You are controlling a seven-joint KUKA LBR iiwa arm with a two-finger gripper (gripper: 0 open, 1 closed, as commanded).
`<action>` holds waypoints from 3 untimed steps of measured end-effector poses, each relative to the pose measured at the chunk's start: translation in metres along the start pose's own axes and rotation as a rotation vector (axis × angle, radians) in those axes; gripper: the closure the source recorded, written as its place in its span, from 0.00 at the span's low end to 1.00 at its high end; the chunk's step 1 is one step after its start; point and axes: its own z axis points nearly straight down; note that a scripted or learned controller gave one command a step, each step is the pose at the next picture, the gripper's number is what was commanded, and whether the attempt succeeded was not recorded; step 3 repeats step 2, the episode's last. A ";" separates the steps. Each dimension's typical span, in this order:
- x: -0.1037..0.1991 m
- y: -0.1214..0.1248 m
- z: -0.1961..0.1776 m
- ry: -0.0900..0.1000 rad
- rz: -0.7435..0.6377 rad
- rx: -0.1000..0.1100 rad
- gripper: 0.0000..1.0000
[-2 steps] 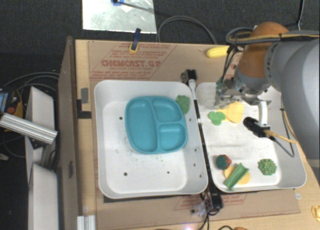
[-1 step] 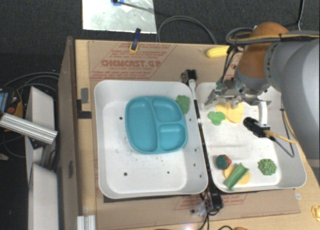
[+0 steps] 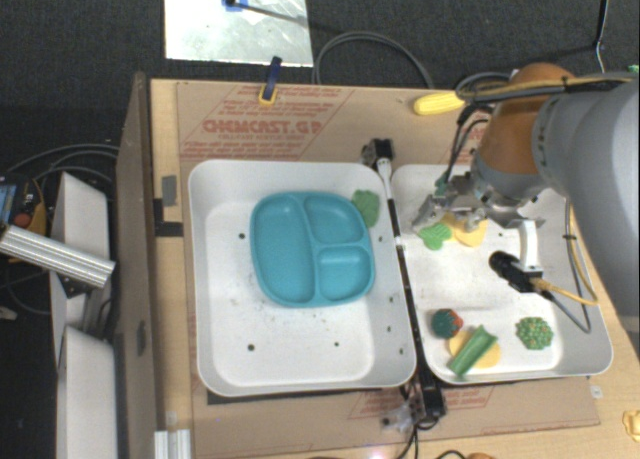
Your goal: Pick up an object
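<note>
Pincer (image 3: 447, 215) low in right white bin (image 3: 590, 352), upper left corner, over small green toy piece (image 3: 434, 237) beside yellow piece (image 3: 469, 235); finger state cannot tell. Grey arm with orange band (image 3: 515, 132) enters from right, wrist bent downward. Left white bin (image 3: 215, 347) carries blue divided plastic tray (image 3: 310, 249). Cardboard-covered worktop (image 3: 260, 122) underneath.

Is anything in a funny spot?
Yes. A small green toy piece sits wedged between the blue plastic divided plate and the left white bin's wall, apart from the toys in the right bin.
</note>
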 end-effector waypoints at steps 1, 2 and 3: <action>0.000 0.003 -0.013 0.000 -0.001 -0.006 1.00; 0.000 0.002 -0.012 0.000 -0.001 -0.005 0.00; 0.000 0.002 -0.012 0.000 -0.001 -0.005 0.00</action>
